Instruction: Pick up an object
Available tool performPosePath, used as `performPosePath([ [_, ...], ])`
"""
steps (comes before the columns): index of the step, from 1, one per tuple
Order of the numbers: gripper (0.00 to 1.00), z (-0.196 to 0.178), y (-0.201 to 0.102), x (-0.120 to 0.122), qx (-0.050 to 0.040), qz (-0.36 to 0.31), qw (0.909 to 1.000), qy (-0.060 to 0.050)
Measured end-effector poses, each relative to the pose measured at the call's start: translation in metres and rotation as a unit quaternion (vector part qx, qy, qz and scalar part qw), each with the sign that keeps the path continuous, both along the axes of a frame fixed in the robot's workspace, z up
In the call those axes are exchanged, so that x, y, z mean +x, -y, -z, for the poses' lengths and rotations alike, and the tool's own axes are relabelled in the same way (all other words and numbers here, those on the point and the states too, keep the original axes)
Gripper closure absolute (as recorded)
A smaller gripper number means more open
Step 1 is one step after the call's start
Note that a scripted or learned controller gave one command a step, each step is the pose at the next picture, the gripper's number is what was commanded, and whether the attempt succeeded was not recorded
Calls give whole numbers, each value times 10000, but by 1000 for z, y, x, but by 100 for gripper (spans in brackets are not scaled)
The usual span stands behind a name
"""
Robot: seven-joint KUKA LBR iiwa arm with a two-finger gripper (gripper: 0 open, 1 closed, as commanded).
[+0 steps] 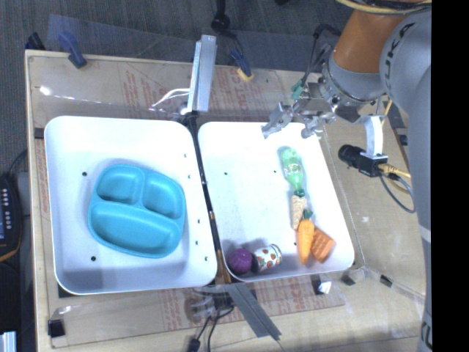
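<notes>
Two shallow white bins sit side by side on the counter point(110, 314), meeting along a dark seam near the middle of the frame. In the left bin point(62, 141) lies a blue divided tray point(136, 210), flat on the floor of the bin and a little left of the seam.

The right bin point(242, 189) holds a scatter of small things toward its right and lower sides. A green bottle point(291, 167) lies near the right wall, pointing down the frame. Just below it is a pale cob of corn point(297, 209), and below that an orange carrot point(305, 240) touching an orange wedge point(322, 246) at the lower right corner. Along the bottom wall a purple ball point(239, 259) rests just beside a small printed can point(268, 257).

At the upper right of the frame the grey arm point(414, 57) with its orange band point(366, 31) reaches in. Its pincer point(294, 125) hangs over the top edge of the right bin, above the green bottle and apart from it, fingers spread and grasping nothing.
</notes>
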State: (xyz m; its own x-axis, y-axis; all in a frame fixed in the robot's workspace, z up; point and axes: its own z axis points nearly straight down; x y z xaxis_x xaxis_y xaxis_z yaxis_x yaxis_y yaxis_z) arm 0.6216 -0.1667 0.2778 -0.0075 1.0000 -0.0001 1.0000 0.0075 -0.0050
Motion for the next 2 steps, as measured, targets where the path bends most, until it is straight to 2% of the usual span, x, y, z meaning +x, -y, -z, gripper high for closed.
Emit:
performPosePath([
  [1, 0, 125, 44, -25, 1, 3, 10000, -5],
  [2, 0, 187, 43, -83, 6, -5, 10000, -1],
])
